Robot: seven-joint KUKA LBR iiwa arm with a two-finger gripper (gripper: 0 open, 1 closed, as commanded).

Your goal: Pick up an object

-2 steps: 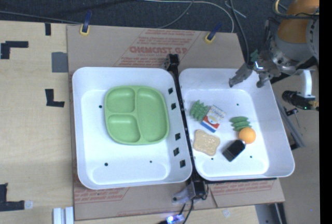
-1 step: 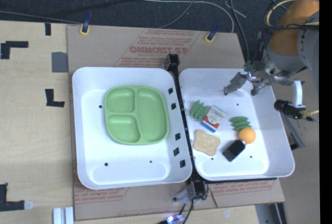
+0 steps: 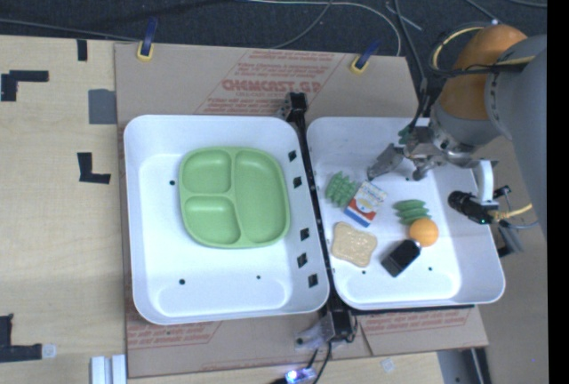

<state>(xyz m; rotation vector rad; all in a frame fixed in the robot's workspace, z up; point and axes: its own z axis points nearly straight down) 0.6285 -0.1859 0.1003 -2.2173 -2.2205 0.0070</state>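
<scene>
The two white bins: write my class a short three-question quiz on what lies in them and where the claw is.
1. True or false: the green divided plate lies in the left bin.
2. Which lies nearest the orange ball? A) toast slice B) black block C) plate
3. Fill in: the claw hangs over the ____ bin.

Key: 1 true; 2 B; 3 right.
</scene>
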